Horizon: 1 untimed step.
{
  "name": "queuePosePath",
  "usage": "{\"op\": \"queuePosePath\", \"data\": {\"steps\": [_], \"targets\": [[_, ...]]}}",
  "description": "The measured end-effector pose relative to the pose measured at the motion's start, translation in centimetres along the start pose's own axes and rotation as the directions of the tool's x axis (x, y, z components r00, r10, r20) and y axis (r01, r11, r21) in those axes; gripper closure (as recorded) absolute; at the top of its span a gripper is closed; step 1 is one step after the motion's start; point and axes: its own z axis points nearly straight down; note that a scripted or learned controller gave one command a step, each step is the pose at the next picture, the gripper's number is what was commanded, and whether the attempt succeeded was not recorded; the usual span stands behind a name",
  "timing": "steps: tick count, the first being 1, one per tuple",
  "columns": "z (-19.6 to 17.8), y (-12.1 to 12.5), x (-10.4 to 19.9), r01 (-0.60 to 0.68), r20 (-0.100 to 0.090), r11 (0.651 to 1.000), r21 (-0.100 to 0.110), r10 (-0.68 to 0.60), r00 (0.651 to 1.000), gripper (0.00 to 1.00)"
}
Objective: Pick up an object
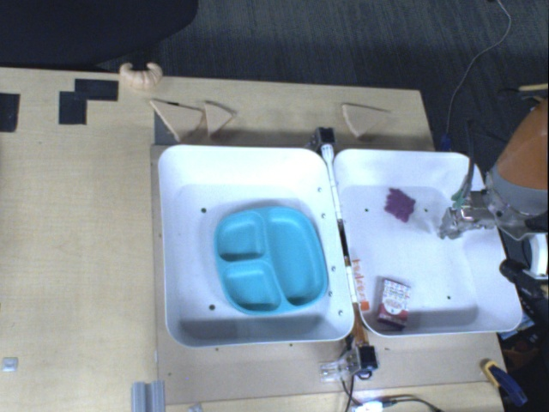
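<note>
I hover the gripper (pixel 452 223) at the right bin's (pixel 429 312) right edge, jaw state unclear; next, reach the purple object (pixel 399 202).

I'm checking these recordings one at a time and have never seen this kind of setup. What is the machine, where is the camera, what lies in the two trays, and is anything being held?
One camera looks down at a slant on a wooden bench bearing two shallow white bins. The grey arm with an orange band reaches in from the right; its gripper hangs over the right bin. I cannot tell from here that it holds anything. The left bin holds a blue divided plate. The right bin holds a small purple object and a small printed box near its front wall.
</note>
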Motion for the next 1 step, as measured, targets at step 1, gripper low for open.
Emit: {"op": "queuePosePath", "data": {"steps": [1], "targets": [[0.02,0.04,0.12,0.002,-0.001,1.000,0.000,-0.002,1.000,0.00]]}}
